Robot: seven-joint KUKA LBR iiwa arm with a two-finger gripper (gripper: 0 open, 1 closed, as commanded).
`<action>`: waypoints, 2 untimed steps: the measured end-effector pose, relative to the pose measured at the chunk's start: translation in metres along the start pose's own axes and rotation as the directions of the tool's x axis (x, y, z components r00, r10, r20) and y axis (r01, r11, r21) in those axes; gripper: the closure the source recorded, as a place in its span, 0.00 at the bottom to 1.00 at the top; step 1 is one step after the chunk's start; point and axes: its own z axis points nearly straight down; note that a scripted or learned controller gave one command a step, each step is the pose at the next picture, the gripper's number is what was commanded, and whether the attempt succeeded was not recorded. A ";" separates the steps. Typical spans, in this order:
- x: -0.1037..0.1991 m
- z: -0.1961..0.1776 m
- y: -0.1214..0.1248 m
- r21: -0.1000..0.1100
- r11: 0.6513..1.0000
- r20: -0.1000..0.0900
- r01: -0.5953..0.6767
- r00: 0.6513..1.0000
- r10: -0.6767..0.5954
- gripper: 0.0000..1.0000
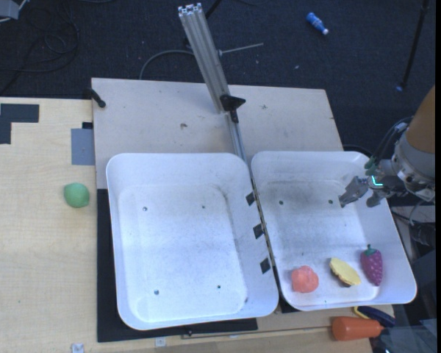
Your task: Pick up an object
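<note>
Three toy foods lie along the near edge of the right bin (309, 175): an orange-red round piece (304, 279), a yellow piece (345, 271) and a purple grape-like piece (372, 265). My gripper (361, 194) hangs over the right bin's far right part, above and beyond the purple piece. Its fingers stand open, with nothing between them.
The left bin (132, 175) lies beside the right one, joined by black clips. A green ball (76, 195) rests on the wooden bench at left. An orange toy (356, 327) lies outside the right bin's near edge. A metal rail (209, 57) slants up behind the bins.
</note>
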 end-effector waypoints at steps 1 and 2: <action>0.000 0.000 0.000 0.000 1.000 0.000 0.000 1.000 0.000 0.00; -0.002 0.044 0.005 0.004 1.000 -0.001 0.001 1.000 -0.001 0.00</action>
